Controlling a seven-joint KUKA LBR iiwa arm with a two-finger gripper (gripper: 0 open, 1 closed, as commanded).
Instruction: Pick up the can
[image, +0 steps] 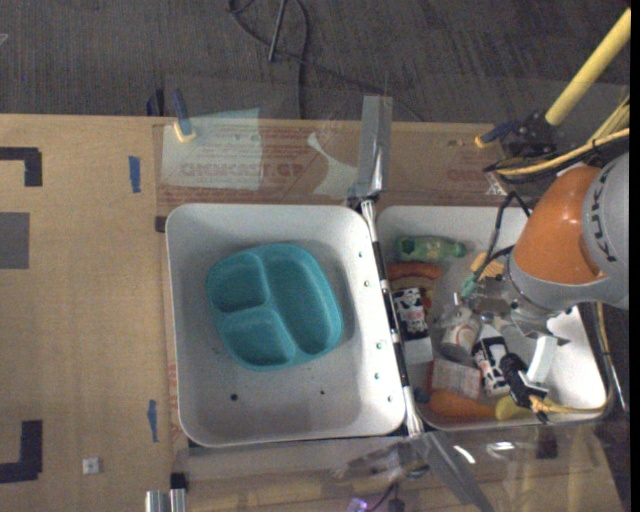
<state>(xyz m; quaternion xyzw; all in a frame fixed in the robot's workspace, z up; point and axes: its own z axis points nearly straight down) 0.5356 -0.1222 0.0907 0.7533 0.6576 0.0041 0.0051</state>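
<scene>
Now, at the left of the frame you see the left bin (190, 330) holding a teal divided plate (273, 304). Right of it, the right bin (585, 375) is crowded: a green bottle (430, 246) at the top, a cow-print carton (409, 308), and the can (457, 338) mid-bin. Just beside the can sits the gripper (482, 308); you cannot tell its jaw state

Two shallow white bins are counted: a left bin (190, 300) and a right bin (585, 375). One teal divided plate (275, 303) is seen in the left bin. One green bottle (430, 246) and two orange carrot-like pieces (413, 270) (462, 405) are counted in the right bin; its remaining clutter cannot be counted reliably.
</scene>
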